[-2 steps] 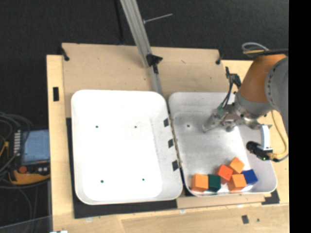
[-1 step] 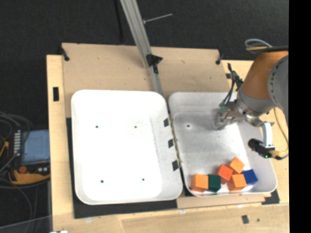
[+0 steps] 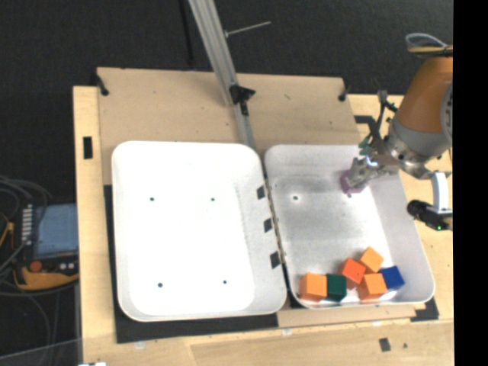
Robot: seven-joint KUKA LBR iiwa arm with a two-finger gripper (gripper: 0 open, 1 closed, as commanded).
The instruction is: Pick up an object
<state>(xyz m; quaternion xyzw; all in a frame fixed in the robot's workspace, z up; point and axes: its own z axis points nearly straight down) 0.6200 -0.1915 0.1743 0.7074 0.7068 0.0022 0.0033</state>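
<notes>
Blocks (image 3: pixel 352 277) crowd the right bin's (image 3: pixel 320 204) near edge, orange, green and blue; the rest of its floor lies open. The hand (image 3: pixel 355 175) hangs over the far part; I cannot tell its opening or hold

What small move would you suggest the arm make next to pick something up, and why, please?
Probably travel toward the near edge of the right bin. The gripper hangs over the bin's far half, above bare floor, while the orange blocks, green block and blue block cluster against the near wall.
</notes>
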